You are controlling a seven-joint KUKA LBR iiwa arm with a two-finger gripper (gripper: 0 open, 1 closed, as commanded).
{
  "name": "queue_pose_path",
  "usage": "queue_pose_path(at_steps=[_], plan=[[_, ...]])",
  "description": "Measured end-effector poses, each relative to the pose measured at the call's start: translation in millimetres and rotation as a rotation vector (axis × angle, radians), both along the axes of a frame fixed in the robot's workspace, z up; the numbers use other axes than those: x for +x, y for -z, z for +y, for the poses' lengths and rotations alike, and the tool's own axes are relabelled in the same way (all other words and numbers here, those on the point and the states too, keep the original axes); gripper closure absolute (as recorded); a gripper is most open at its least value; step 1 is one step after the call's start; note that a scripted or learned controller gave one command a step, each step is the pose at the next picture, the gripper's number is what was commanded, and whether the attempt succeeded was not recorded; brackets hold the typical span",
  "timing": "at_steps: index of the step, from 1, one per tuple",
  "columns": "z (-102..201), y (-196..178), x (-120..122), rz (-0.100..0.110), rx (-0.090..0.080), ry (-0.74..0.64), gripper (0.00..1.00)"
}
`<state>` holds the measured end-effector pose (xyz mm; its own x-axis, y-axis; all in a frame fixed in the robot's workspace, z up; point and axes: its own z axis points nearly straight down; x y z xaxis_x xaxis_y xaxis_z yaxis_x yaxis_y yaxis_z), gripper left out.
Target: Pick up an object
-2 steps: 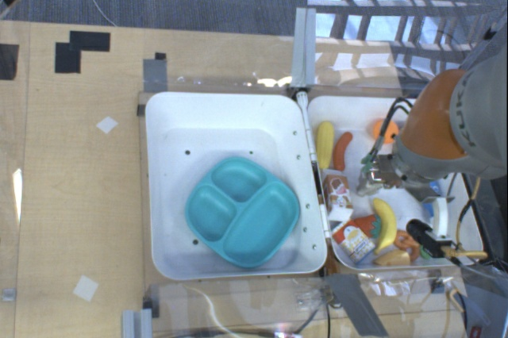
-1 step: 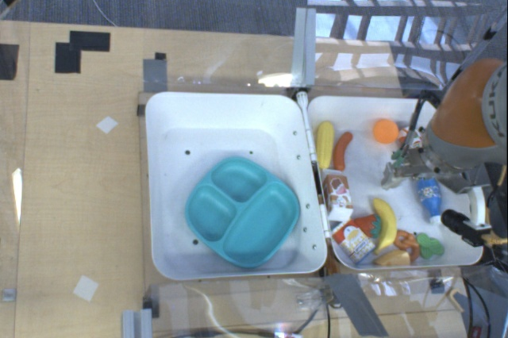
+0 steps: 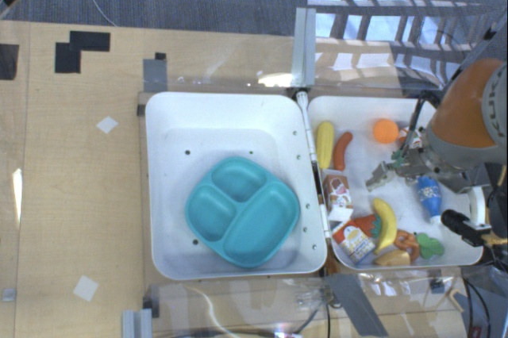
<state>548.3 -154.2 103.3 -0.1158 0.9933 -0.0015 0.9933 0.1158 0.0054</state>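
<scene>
A grey-and-orange arm (image 3: 468, 118) hangs over the right bin (image 3: 361, 110), while the left bin (image 3: 171, 122) carries a teal divided plate (image 3: 242, 209). The gripper (image 3: 381, 174) hovers with fingers spread and nothing between them, just above the banana (image 3: 386, 221) and beside the blue bottle (image 3: 429, 196). The pick looks not yet made; every object lies in the bin.

We see the arm (image 3: 476, 110) cut off at the right edge, hiding part of the right bin (image 3: 357, 110) beneath it.

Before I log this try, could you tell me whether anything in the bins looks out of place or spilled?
Nothing stands out. The teal plate lies flat in the left bin; the toy food, such as the banana, sits loose inside the right bin.
</scene>
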Motion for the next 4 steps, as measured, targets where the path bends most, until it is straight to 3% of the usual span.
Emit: queue_pose_path(at_steps=[1, 2, 3, 4], plan=[[-7, -12, -1, 0.000, -0.001, -0.059, 0.00], [27, 13, -56, -0.014, -0.006, -0.117, 0.00], [6, 7, -55, 0.000, -0.001, -0.186, 0.00], [24, -58, -28, -0.001, -0.001, -0.154, 0.00]])
